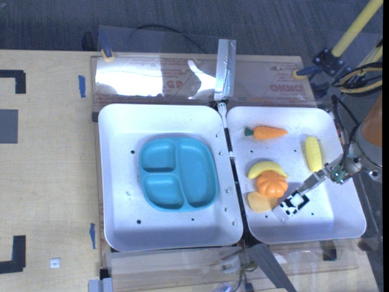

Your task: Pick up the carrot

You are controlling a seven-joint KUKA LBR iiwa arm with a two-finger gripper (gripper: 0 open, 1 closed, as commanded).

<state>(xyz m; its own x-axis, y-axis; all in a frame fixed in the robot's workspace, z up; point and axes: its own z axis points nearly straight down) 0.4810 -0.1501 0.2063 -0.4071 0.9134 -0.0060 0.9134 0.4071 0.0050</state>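
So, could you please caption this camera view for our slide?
Tool low in the right bin beside the pumpkin, carrot untouched at the far side.

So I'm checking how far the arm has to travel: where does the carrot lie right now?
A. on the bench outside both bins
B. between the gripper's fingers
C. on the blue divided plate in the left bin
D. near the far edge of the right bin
D: the carrot lies near the far edge of the right bin, apart from the gripper, which sits lower down by the orange fruit.
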